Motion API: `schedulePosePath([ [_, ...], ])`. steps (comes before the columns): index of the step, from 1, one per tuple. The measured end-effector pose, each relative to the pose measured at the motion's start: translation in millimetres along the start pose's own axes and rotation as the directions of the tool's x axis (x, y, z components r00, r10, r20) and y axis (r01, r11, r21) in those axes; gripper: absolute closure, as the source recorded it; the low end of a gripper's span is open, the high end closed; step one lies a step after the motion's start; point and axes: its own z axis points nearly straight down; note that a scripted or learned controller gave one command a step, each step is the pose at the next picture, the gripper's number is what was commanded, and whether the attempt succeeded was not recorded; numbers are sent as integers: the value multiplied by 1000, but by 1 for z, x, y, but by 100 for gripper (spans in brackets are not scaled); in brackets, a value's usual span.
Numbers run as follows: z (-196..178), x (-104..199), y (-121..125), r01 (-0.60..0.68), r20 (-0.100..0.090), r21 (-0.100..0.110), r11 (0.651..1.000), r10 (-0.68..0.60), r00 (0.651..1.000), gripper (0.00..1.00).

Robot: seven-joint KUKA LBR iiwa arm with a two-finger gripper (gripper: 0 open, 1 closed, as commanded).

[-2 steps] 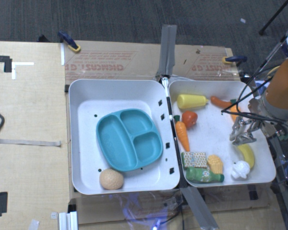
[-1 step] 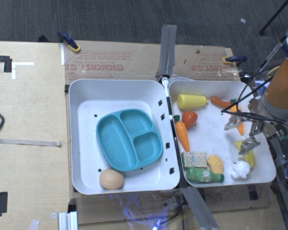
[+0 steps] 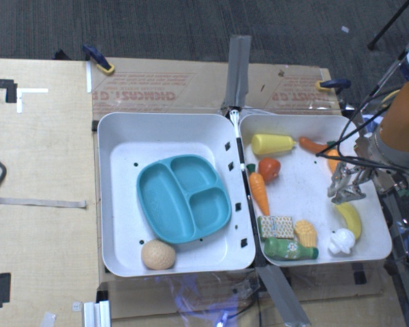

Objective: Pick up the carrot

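Because the arm is over the right side of the right bin, while the carrot lies at the left side of that same bin, the step in hand is, as I judge it, the approach: the gripper must cross the bin to the left before it goes down. To do this well, I think it should turn so that the fingers close across the narrow width of the carrot, not along its length, and it should come down a little away from the bin's left wall, which the carrot almost touches. The red tomato is touching or nearly touching the carrot's thick upper end, so a grasp nearer to the middle looks safer.

The gripper hangs above the bin floor near the banana, and I see nothing between its fingers; how wide they stand I cannot tell, the metal parts are too small and blurred.

The carrot is orange, long and tapered, with a small green top at the upper end. It lies nearly straight up and down in the view, the thin tip pointing toward the small patterned box. Its surface looks smooth, probably plastic, so it may slip.
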Motion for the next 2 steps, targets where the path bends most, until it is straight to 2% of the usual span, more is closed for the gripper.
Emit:
schedulePosePath([
  [1, 21, -70, -23, 274, -6, -7, 962, -274, 962, 100],
  [2, 21, -70, -23, 274, -6, -7, 962, -274, 962, 0],
])
